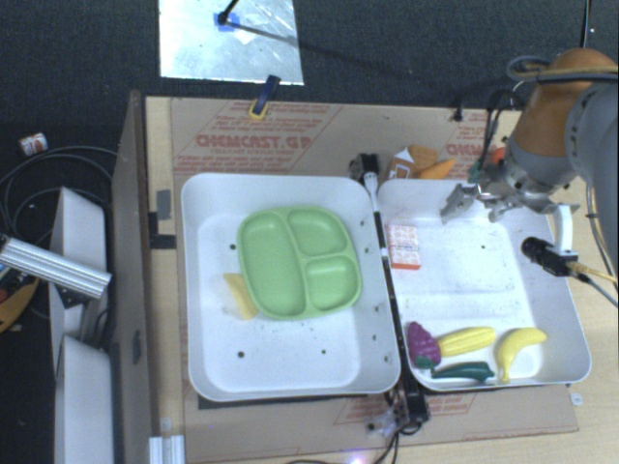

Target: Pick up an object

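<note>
Gripper (476,204) hovers with fingers spread and empty over right bin (556,303); I would centre on the red-and-white box (403,246), then descend squarely.

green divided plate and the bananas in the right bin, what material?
Green plate: looks like matte moulded plastic, with an even colour and soft rounded dividers. Bananas: probably glossy plastic toy fruit, given the uniform yellow with slight sheen; could be rubber.

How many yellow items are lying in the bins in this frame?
3: a banana and a corn cob at the right bin's near edge, and a yellow piece partly under the green plate; more may be hidden.
</note>
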{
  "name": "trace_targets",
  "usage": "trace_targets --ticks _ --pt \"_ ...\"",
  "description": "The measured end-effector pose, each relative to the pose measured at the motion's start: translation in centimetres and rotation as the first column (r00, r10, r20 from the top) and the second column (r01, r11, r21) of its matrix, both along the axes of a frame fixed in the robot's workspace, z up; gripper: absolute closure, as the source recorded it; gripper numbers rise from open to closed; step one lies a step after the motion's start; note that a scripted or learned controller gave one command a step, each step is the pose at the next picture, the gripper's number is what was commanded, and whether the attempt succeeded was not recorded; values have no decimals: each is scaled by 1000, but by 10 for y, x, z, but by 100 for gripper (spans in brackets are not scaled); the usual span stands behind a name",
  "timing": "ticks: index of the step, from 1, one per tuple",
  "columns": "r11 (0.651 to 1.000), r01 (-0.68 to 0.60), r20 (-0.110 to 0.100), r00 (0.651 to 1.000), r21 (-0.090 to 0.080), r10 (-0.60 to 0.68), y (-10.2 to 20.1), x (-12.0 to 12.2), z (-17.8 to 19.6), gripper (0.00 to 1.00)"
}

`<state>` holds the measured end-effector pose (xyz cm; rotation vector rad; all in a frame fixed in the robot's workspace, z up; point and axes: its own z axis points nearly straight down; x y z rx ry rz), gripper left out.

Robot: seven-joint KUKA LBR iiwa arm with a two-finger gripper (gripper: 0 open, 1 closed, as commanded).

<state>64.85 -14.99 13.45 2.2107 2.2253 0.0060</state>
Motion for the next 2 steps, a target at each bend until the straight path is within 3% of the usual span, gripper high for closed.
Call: trace_targets --ticks 1,2 --pt "1000 -1 1 1000 -1 1 -1 0 11 100" --pt "1000 8 -13 1000 3 -8 19 -104 -53 100"
